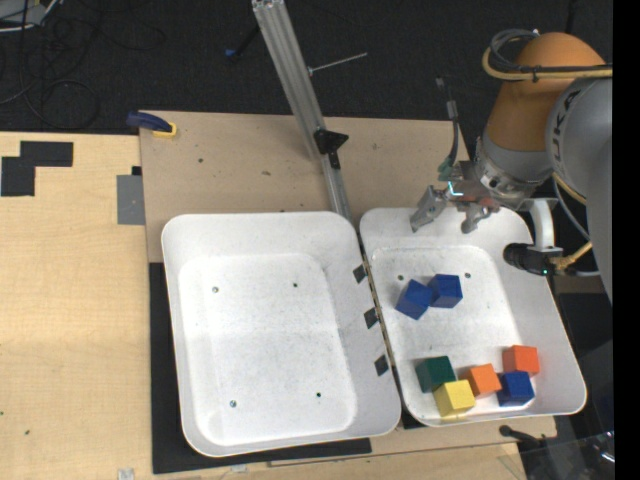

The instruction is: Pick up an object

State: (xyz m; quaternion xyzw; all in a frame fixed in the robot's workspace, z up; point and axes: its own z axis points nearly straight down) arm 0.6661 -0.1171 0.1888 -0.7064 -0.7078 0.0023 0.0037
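Wooden table (240, 168), two white bins side by side. Left bin (190, 238) bare. Right bin (385, 233) holds two blue blocks (430, 295) touching mid-bin; near front edge a cluster: green block (435, 372), yellow block (455, 397), two orange blocks (502, 369), another blue. Claw (447, 213) over right bin's far rim, fingers spread, pinching nothing.

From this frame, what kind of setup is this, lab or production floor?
Probably a robotics lab bench for grasping trials: two shallow white bins side by side on a wooden benchtop, small coloured blocks such as the yellow block as test objects, and loose cables behind.
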